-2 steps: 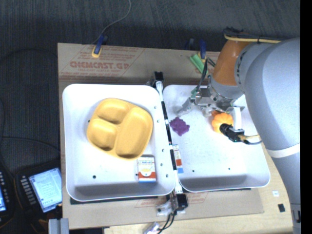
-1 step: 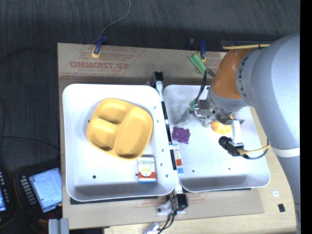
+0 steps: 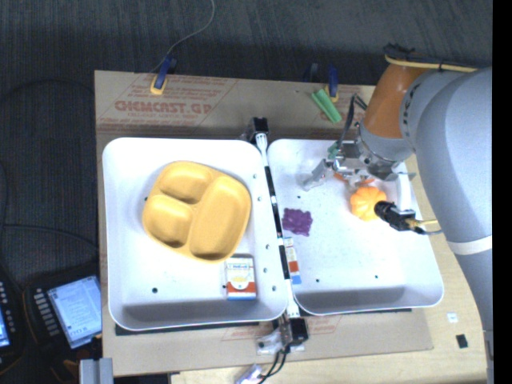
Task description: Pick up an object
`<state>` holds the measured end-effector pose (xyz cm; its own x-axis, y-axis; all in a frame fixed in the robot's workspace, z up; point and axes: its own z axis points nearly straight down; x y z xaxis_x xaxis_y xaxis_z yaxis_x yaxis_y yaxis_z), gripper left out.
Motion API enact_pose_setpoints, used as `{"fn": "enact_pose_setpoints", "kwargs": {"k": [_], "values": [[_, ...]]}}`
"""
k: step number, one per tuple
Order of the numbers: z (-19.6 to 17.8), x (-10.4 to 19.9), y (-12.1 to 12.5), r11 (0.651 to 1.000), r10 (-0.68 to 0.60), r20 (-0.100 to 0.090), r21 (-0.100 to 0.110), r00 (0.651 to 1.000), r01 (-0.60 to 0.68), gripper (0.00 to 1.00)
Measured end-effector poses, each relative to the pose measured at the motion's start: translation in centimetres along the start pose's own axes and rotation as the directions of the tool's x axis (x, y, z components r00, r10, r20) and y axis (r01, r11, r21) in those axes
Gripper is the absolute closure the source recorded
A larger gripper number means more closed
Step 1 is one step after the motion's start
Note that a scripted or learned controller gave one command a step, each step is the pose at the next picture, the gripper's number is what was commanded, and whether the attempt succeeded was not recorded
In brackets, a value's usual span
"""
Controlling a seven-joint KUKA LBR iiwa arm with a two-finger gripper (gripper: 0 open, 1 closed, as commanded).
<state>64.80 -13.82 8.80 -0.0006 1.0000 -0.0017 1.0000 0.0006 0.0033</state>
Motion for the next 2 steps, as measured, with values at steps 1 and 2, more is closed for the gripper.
{"fn": "enact_pose_setpoints", "kwargs": {"k": [1, 2], "values": [[-1.20, -0.07, 0.12, 1.000, -0.001, 0.004, -0.003, 1.000, 0.001, 1.00], [-1.16, -0.06, 0.09, 1.000, -0.001, 0.004, -0.002, 1.000, 0.001, 0.00]]}}
